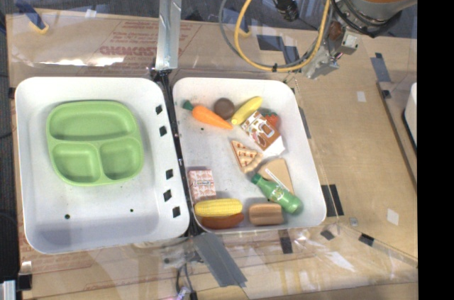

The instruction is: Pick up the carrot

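Note:
The carrot (208,115) is orange with a green stalk end and lies flat in the upper left part of the right bin (306,150), its tip pointing right and down. A brown ball (224,107) sits just to its right, almost touching it. The arm's orange band and grey wrist fill the top right corner. My gripper (330,56) hangs beyond the bin's far right corner, over the bench, well up and right of the carrot. Nothing shows in it.
Around the carrot lie a banana (246,110), a printed carton (261,130), a pizza slice (245,155), a green bottle (277,193), a pink packet (201,183) and a hot dog (218,212). A green divided plate (94,141) sits in the left bin. Yellow cable loops (248,15) hang at the back.

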### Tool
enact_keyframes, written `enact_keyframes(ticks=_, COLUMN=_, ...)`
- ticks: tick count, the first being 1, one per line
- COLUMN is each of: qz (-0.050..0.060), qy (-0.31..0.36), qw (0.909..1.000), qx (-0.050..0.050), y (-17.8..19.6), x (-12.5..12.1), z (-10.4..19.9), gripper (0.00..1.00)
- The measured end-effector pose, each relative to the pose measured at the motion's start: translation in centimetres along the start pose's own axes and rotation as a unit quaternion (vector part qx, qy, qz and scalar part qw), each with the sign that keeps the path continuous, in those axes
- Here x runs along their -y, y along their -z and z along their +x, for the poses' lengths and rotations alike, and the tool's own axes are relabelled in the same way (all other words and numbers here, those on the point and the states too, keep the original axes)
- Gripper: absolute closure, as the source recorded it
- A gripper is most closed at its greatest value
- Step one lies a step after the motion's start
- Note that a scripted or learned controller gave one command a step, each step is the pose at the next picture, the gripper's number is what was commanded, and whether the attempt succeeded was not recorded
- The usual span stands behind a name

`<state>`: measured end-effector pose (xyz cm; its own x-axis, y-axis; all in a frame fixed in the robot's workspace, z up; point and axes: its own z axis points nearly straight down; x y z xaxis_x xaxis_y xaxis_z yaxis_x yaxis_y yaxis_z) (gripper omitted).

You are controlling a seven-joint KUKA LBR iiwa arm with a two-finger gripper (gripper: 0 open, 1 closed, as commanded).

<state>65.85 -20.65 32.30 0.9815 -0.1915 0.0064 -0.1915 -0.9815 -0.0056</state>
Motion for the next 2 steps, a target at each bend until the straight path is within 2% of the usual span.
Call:
enact_keyframes(ticks=1, qz=0.000, qy=0.000, qw=1.0000, qx=0.001, y=2.4, x=0.0, z=0.0, gripper=1.00)
enact_keyframes(ticks=2, qz=0.000, qy=-0.010, qw=0.9999, qx=0.005, y=-2.2, x=-3.2, z=-13.7, gripper=1.00)
